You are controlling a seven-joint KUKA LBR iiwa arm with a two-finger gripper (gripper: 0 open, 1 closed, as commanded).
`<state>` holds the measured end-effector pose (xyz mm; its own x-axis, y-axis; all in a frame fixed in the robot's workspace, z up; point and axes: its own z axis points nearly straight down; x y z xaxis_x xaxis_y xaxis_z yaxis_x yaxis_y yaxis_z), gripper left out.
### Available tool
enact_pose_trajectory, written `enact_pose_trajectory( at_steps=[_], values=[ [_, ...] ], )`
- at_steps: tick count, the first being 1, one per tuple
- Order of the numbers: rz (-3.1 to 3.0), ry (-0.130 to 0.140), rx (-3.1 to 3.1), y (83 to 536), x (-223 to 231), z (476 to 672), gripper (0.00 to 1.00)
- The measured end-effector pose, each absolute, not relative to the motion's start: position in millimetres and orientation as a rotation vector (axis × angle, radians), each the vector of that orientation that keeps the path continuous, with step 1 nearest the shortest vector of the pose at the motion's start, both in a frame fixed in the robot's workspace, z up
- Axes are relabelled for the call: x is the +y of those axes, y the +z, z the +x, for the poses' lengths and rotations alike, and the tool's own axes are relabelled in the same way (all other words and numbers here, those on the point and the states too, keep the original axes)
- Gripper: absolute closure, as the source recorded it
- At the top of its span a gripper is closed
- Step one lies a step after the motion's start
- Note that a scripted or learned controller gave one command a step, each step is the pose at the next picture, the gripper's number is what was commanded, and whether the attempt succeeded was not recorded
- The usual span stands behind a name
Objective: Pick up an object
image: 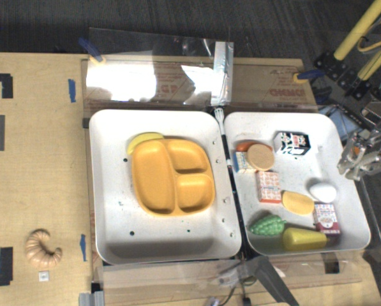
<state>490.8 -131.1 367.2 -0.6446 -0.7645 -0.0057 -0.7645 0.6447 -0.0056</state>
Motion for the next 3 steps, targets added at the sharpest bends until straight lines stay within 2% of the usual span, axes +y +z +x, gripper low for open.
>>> enact_pose_trajectory(
  at_steps=[1,2,3],
  values=[
    [-1.941,0.001,2.467,345.5,-167.4,497.5,1.00],
    [-2.582,-0.005,1.781,370.3,-156.0,502.4,1.00],
    [-2.812,-0.002,1.390,361.1,-142.9,525.1,1.00]
  ],
)
